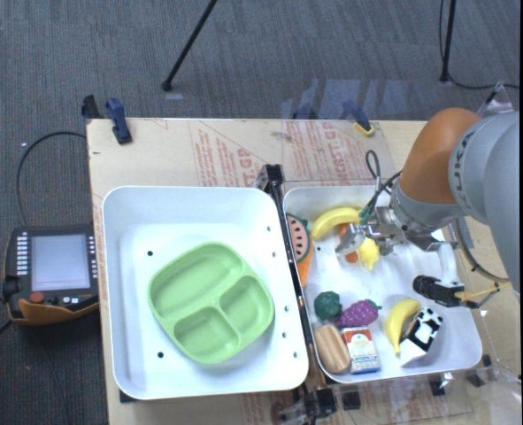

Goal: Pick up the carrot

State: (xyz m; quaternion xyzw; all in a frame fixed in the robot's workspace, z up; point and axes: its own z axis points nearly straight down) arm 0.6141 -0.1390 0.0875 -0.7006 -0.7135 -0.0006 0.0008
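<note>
While my pincer is hovering over the small orange carrot at the right bin's ten o'clock, I cannot tell its state; I am risking nudging the yellow banana at twelve.

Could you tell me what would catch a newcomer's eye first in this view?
Probably the light green three-compartment plastic plate, alone in the left white bin. Next, the big grey arm with its orange band, reaching from the right, its hand low over the toy foods crowding the right white bin.
</note>
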